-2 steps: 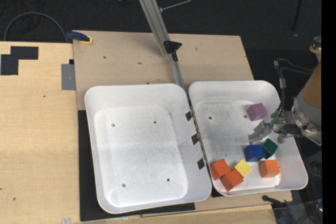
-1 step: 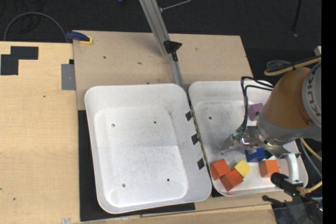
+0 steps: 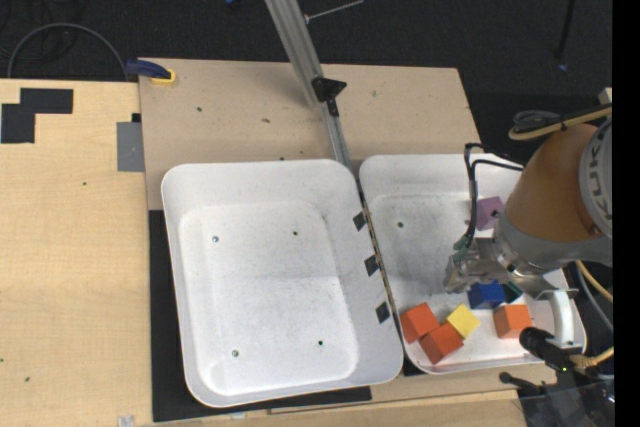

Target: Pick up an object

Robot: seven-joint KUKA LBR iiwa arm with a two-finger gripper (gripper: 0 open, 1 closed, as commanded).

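Observation:
Several small blocks lie in the right bin point(image 3: 420, 205). Two red-orange blocks point(image 3: 430, 332) sit near its front edge, with a yellow block point(image 3: 463, 321) beside them. An orange block point(image 3: 512, 319) rests further right, and a blue block point(image 3: 487, 295) lies just behind the yellow one. A purple block point(image 3: 489, 211) shows at the back, next to the arm. My gripper point(image 3: 466, 273) hangs low over the bin, right beside the blue block. The arm's orange band point(image 3: 555, 190) hides part of the bin's right side.
The left bin point(image 3: 200, 205) sits beside the right one, with black clips along the shared wall. A slanted aluminium bar point(image 3: 292, 25) rises from behind the bins. Wooden bench surface surrounds them; cables lie at the far right.

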